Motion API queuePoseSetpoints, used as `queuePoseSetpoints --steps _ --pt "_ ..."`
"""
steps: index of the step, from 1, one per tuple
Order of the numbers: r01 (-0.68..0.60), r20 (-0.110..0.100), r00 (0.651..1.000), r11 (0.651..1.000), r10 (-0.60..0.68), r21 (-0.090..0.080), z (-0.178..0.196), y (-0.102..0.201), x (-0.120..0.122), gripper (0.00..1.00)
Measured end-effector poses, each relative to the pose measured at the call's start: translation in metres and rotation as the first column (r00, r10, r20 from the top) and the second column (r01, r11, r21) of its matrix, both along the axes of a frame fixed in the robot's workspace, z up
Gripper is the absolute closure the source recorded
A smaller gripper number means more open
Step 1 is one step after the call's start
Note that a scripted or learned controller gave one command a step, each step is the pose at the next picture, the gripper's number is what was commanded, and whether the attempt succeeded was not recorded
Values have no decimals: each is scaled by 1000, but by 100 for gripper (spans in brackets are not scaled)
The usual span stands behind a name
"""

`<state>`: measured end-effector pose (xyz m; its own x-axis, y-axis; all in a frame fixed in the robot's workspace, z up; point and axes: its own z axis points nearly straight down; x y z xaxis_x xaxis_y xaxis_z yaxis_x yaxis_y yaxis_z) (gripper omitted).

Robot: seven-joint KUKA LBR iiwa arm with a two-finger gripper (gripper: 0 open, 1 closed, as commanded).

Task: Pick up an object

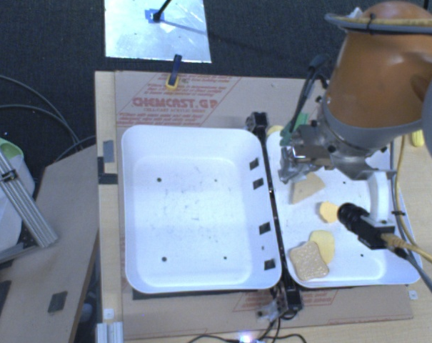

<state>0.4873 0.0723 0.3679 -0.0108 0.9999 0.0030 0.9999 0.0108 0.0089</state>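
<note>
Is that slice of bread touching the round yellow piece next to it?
Touching. The camera view shows the bread slice overlapping the yellow piece, no gap between them.

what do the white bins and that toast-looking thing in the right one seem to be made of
The two shallow white bins look like thin moulded plastic: smooth, faintly glossy, with rounded corners and rims. The tan speckled toast-shaped slice looks like a matte toy food piece, probably plastic or foam; its grainy surface leaves that open.

Left bin (194, 138) beside right bin (358, 271), bread slice (310, 261) in the right one's near corner
</note>
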Motion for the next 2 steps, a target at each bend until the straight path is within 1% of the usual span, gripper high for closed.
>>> queuePoseSetpoints --steps 1,2 --pt "4 1 1000 1000 -4 0 76 25 1 100" --pt "2 -2 1000 1000 -2 -1 83 24 2 100"
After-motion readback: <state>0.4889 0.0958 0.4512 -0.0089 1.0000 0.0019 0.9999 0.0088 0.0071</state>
